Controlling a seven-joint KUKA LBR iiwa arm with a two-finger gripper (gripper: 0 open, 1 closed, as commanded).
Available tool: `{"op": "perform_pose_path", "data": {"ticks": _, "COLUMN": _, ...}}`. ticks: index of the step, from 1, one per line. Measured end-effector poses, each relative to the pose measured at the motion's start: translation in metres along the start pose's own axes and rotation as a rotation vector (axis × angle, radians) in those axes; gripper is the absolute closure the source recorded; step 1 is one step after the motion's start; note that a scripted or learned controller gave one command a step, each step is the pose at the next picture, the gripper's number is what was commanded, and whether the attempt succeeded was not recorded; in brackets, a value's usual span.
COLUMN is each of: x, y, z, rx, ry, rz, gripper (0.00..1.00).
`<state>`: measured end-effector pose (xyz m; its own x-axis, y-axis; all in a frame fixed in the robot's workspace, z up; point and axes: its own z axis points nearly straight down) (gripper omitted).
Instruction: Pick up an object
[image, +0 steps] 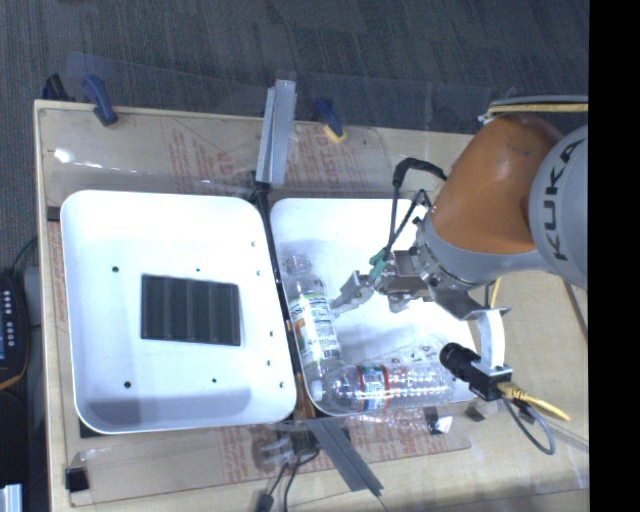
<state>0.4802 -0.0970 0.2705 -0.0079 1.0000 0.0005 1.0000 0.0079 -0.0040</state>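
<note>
Two clear plastic bottles lie in the right bin (330, 222). One bottle (312, 318) with a white label lies along the bin's left wall. The other bottle (385, 382), with a red and blue label, lies along the front wall. My gripper (352, 291) hangs over the middle of the right bin, just right of the first bottle's upper part. Nothing shows in its grasp. The grey and orange arm (500, 200) covers the bin's right side. A flat dark ribbed rectangle (190, 309) lies in the middle of the left bin (100, 220).
A grey bar (274, 130) stands at the back between the bins, with blue clamps (100, 98) on the bench's back edge. Cables and a black fitting (468, 367) hang off the arm near the right bin's front right corner.
</note>
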Motion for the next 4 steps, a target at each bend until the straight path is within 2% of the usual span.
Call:
{"op": "perform_pose_path", "data": {"ticks": 1, "x": -0.044, "y": 0.014, "z": 0.093, "rx": 0.001, "ry": 0.000, "rz": 0.012, "gripper": 0.00}}
{"op": "perform_pose_path", "data": {"ticks": 2, "x": -0.072, "y": 0.054, "z": 0.147, "rx": -0.020, "ry": -0.022, "rz": -0.062, "gripper": 0.00}}
{"op": "perform_pose_path", "data": {"ticks": 3, "x": -0.042, "y": 0.055, "z": 0.090, "rx": -0.003, "ry": -0.001, "rz": -0.054, "gripper": 0.00}}
{"op": "perform_pose_path", "data": {"ticks": 4, "x": -0.115, "y": 0.030, "z": 0.124, "rx": 0.000, "ry": 0.000, "rz": -0.052, "gripper": 0.00}}
